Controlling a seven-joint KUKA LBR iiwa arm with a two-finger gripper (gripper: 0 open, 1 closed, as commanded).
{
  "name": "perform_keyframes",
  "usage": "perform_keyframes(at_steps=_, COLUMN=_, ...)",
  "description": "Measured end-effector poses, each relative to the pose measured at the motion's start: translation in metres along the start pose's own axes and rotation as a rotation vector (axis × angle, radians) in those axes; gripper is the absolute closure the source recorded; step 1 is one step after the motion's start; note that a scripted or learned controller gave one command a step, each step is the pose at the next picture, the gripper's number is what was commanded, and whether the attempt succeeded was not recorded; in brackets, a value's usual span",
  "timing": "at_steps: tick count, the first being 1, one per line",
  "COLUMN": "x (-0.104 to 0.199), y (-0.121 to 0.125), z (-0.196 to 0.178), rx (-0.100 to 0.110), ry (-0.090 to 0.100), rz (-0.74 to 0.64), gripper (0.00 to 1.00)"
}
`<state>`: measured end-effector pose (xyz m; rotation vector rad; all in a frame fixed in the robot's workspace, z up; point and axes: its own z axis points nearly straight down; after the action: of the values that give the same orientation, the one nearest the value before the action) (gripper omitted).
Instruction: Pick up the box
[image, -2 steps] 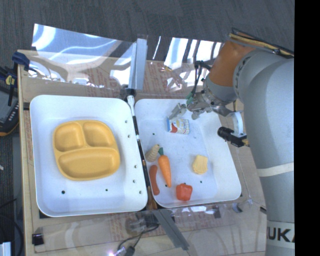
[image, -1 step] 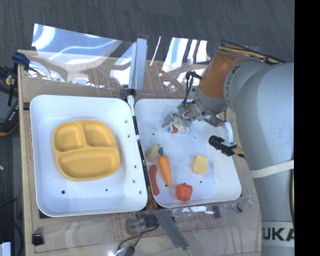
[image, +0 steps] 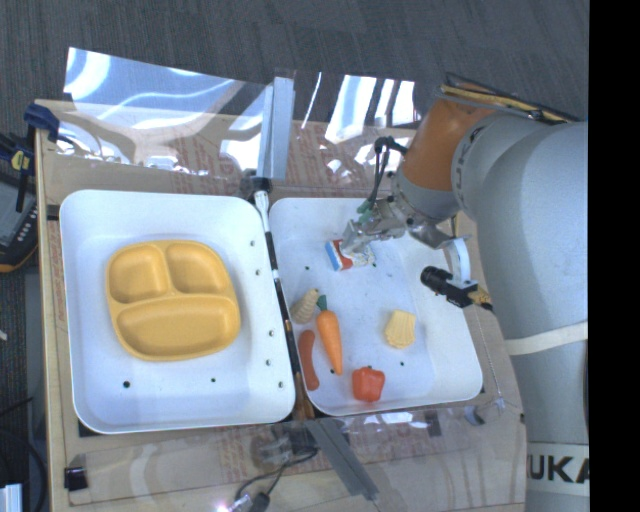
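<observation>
The box (image: 341, 257) is small and white, with a blue side and a red end. It lies in the upper middle of the right bin (image: 445, 365). My gripper (image: 364, 233) reaches down from the grey arm on the right and sits right at the box's upper right corner, overlapping it. Whether it is gripping the box is too small to make out.
Below the box the right bin holds a beige corn piece (image: 305, 305), a carrot (image: 329, 340), a red sausage (image: 308, 360), a red pepper (image: 368, 383) and a yellow chunk (image: 400, 328). A yellow divided plate (image: 175, 298) lies in the left bin (image: 80, 230).
</observation>
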<state>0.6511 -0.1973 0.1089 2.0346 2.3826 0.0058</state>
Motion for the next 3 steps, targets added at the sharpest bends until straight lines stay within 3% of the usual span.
perform_keyframes(at_steps=1, x=0.000, y=0.000, z=0.000, rx=0.000, ry=0.000, rz=0.000, gripper=0.00)
perform_keyframes(at_steps=2, x=0.011, y=-0.008, z=0.012, rx=0.003, ry=0.000, rz=-0.083, gripper=0.00)
perform_keyframes(at_steps=3, x=0.011, y=-0.006, z=0.000, rx=0.000, ry=0.000, rz=-0.086, gripper=1.00)
